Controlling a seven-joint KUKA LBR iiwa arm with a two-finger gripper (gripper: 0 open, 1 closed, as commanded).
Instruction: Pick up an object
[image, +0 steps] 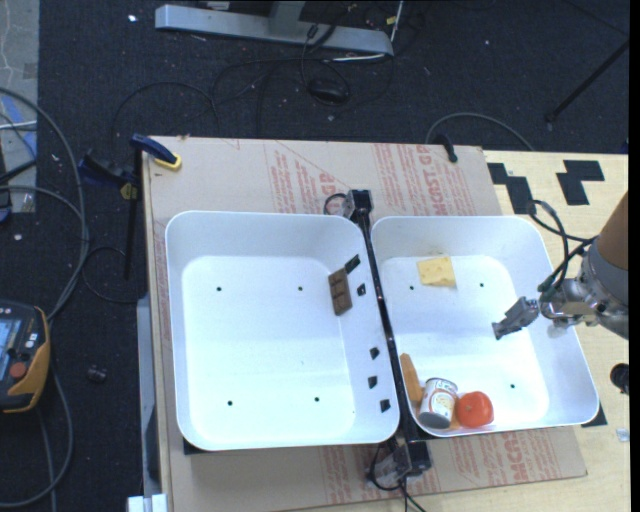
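My gripper (514, 318) hangs over the right side of the right bin (530, 238), pointing left, with nothing visible between its fingers. A yellow cheese wedge (436, 271) lies at the back of that bin. At its front left corner sit a red tomato (475, 408), a small tin can (438, 399) on its side and an orange carrot (410, 376) along the bin wall. A brown chocolate bar (341, 293) lies in the left bin (200, 240) near its right wall.
A black divider strip (378, 300) with clips runs between the two bins. The bins rest on a cardboard sheet (300, 170). A blue and yellow clamp (155, 152) grips its back left corner. Cables trail on the dark floor behind.
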